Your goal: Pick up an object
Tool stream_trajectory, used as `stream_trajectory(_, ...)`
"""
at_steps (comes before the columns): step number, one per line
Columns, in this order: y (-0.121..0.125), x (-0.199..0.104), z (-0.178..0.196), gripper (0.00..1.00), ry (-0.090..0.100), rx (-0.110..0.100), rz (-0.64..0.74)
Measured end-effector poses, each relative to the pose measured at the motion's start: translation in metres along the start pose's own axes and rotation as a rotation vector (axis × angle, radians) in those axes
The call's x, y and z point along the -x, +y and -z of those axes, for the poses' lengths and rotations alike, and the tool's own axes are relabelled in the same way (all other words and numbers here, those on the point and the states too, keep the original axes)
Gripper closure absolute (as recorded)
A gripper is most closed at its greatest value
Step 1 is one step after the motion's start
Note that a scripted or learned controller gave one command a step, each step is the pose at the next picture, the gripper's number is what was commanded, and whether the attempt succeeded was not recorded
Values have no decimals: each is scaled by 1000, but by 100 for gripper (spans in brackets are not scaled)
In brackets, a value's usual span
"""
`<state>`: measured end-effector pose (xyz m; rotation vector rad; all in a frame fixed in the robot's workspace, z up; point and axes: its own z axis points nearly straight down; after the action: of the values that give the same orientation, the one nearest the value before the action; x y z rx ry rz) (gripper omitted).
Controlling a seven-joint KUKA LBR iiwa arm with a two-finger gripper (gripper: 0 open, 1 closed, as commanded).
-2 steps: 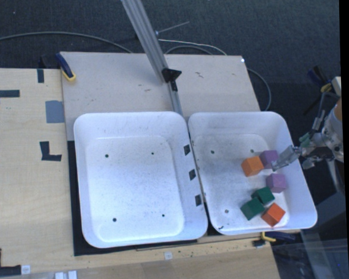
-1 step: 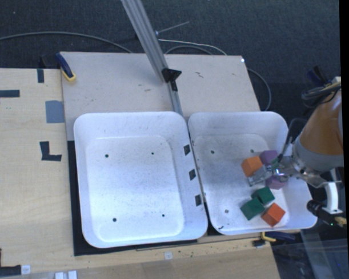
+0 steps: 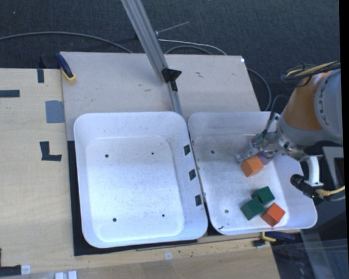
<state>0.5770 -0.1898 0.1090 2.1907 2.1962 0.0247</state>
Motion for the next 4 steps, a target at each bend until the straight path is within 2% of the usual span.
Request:
stream_trajectory(1,-10,-38,0,0,-9,7,-1)
stream_trajectory(2,-28,5,0,0,5,3,1)
stream_trajectory(3,-31,-37,1,0,-9,8,-2)
stream_trajectory(4,-23,-39,0,0,-10,-1,-7)
